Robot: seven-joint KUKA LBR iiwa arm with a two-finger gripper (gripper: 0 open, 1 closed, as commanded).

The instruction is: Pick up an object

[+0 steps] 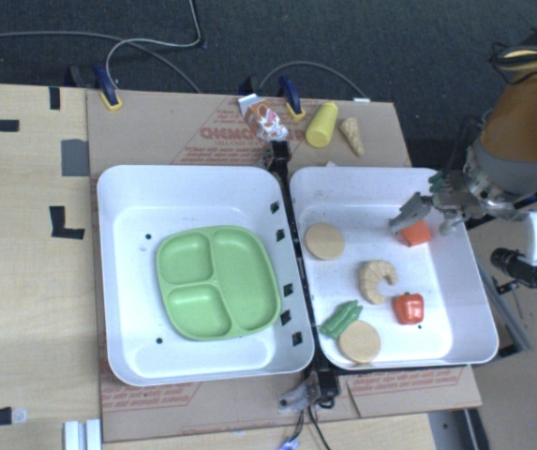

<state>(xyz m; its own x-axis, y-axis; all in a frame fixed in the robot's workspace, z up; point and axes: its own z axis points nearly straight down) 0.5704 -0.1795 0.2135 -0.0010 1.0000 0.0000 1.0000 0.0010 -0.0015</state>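
Orange block (pixel 417 235), small and wedge-like, is lying near the upper right of the right bin (pixel 455 350), and I am reading it as the object most directly in play for this pick. The gripper (pixel 416 214) is hanging just above and partly over that block, with one grey finger (pixel 407 216) angling down to the left of it. I cannot tell from this slanted view whether the fingers are spread or closed, and I am not seeing the block clearly between them, so I am not recording a hold.

Other candidates are sitting in the same bin: a round tan disc (pixel 324 241) toward the left wall, a croissant-shaped piece (pixel 378 280) near the middle, a red pepper (pixel 409 307) just beside it to the lower right, a green pod (pixel 341 318) and a second tan disc (pixel 360 341) touching or nearly touching at the lower left. The left bin (pixel 123 251) is bearing a green divided plate (pixel 216 282).

My judgement: the approach stage is under way, with the grasp itself not yet confirmed. The next move is calling for the fingers to straddle the block squarely, settle low enough to catch its sides, close, and then lift straight up. The bin's right wall is standing near, so lateral room is looking limited.
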